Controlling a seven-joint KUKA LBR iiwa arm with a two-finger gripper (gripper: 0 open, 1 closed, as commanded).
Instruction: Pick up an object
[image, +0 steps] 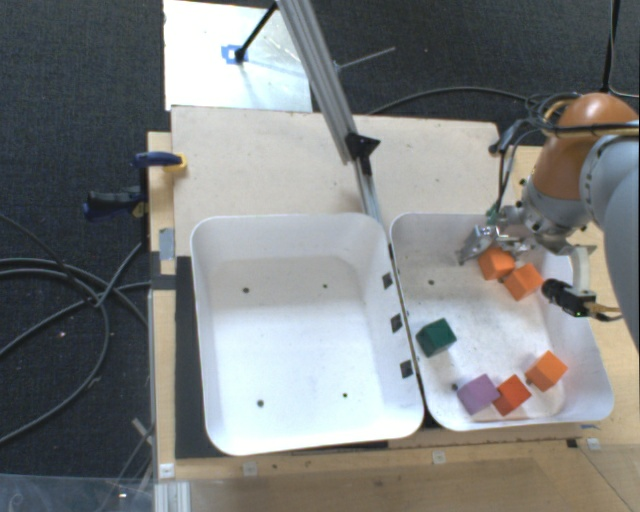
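My gripper (487, 241) hangs low over the far part of the right bin (590, 395), with the grey arm and its orange band (575, 150) reaching in from the right. An orange block (494, 265) lies right beneath and beside the gripper's metal tip, and a second orange block (522, 283) touches it on the right. Whether the first block is gripped is hidden by the wrist. A dark green block (435, 337) sits near the bin's left wall. A purple block (478, 393), a red-orange block (512, 394) and another orange block (546, 370) cluster at the near edge.
The left bin (215, 240) stands beside the right one, and a divider with black clips (397, 322) runs between them. A slanted metal pole (330, 90) crosses above the bench at the back. Cables lie on the floor to the left.
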